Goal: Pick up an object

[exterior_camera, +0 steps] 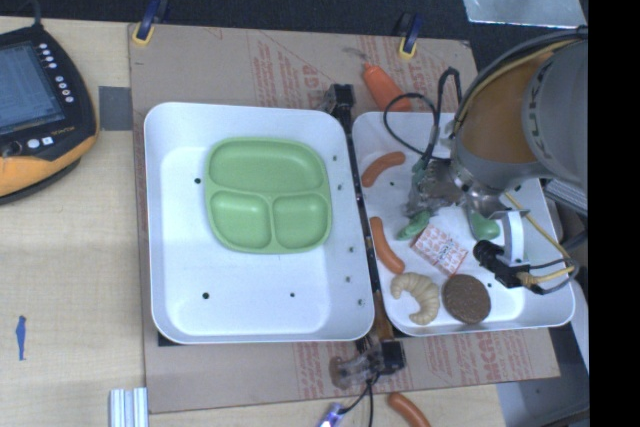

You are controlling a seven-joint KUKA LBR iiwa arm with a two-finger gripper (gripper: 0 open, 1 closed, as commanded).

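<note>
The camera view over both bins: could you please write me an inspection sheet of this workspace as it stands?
Surface: cardboard sheet on the wooden bench, held by two clips.
Job's things: right bin holds two sausages, a croissant, a round brown cookie, a patterned packet, green pieces.
Clutter: left bin holds a green divided plate; a carrot and a sausage lie outside.
Gripper: gripper low in the right bin, fingers unclear.
Cables: black cable on the arm.
Surroundings: control tablet at left.

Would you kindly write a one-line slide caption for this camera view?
KUKA arm reaching into the right bin of toy food; green divided plate in the left bin.
</note>
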